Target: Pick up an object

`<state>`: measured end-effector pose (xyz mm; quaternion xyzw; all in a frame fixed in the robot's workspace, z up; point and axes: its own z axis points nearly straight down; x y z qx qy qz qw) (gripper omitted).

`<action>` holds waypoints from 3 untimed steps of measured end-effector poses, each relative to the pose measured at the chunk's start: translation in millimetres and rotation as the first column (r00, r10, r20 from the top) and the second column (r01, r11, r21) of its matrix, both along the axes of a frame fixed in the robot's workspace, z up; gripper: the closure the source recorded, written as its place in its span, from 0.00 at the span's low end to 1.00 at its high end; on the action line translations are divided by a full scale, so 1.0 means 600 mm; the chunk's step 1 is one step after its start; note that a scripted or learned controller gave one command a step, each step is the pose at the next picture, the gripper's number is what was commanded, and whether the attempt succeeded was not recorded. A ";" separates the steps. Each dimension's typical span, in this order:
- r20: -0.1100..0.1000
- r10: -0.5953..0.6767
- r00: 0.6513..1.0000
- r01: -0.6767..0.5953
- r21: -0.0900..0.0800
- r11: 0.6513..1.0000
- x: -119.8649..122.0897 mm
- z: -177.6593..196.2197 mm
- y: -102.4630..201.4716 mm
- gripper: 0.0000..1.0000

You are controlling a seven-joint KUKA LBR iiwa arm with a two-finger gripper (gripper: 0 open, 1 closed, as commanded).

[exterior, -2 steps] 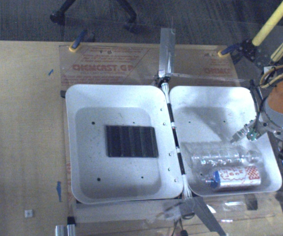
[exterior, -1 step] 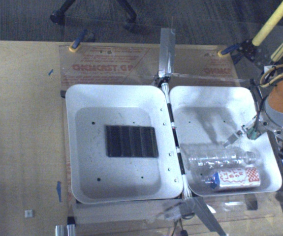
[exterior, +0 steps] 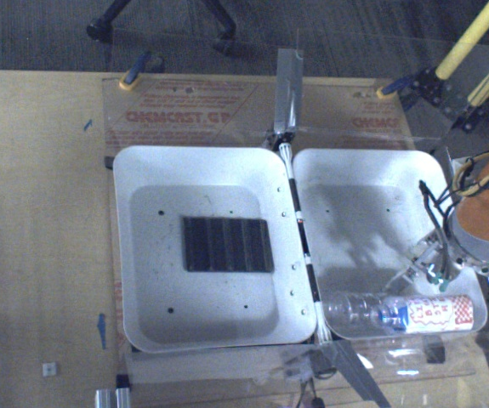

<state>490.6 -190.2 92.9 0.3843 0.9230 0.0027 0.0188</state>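
A clear plastic bottle (exterior: pixel 401 312) with a red-and-white label lies on its side along the front wall of the right bin (exterior: pixel 355 185). A dark ribbed rectangular pad (exterior: pixel 227 244) lies flat in the middle of the left bin (exterior: pixel 142 228). My gripper (exterior: pixel 431 266) hangs at the right side of the right bin, just above the bottle's labelled end. Its orange-banded wrist (exterior: pixel 482 206) stands over the bin's right wall. Nothing shows between the fingers.
A metal divider post (exterior: pixel 287 92) rises behind the seam between the bins. Black cables (exterior: pixel 435 202) loop from the wrist over the right bin. Clamps (exterior: pixel 138 68) and yellow-handled tools (exterior: pixel 474 28) sit at the back of the bench.
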 end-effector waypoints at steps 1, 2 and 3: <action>-0.025 0.106 0.994 -0.106 0.008 0.994 0.108 -0.006 0.072 0.00; -0.017 0.105 0.994 -0.105 0.006 0.994 0.111 0.013 0.071 1.00; -0.014 0.105 0.994 -0.105 0.005 0.995 0.113 0.015 0.071 0.00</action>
